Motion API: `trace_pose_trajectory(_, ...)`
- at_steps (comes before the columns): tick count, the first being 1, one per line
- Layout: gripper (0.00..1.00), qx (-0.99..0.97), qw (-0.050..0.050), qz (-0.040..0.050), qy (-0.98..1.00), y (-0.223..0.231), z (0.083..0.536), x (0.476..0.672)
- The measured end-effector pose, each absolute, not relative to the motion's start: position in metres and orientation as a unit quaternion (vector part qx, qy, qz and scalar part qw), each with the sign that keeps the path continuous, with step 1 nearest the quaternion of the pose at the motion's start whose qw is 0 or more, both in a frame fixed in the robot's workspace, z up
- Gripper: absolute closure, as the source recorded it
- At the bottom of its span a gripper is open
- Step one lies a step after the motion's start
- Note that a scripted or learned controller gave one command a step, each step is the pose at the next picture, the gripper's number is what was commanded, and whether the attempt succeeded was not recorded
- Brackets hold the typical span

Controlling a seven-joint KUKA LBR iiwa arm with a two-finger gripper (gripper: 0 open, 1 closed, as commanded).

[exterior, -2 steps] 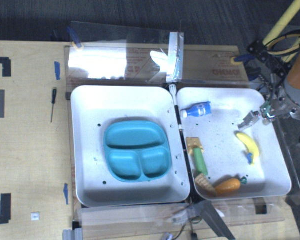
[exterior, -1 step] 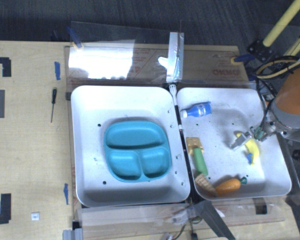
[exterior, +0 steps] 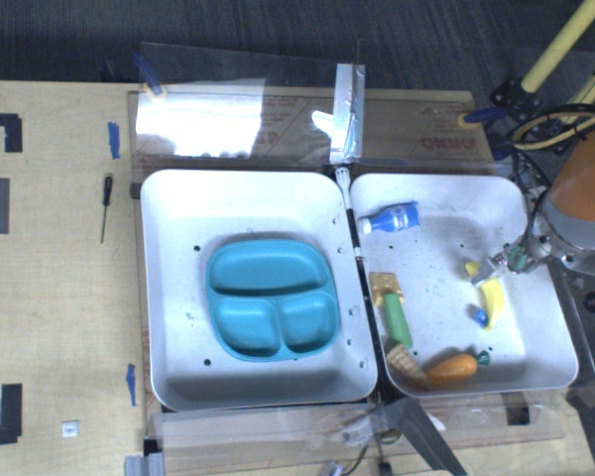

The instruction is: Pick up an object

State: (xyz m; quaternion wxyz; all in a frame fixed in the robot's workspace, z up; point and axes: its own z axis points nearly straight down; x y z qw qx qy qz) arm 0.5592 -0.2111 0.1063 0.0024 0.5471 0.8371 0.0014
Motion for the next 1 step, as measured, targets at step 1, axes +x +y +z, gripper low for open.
trace_pose_trajectory(1,1.00,0.625,0.004,0.0034,0.781,-0.1228,0.2075,0.6019)
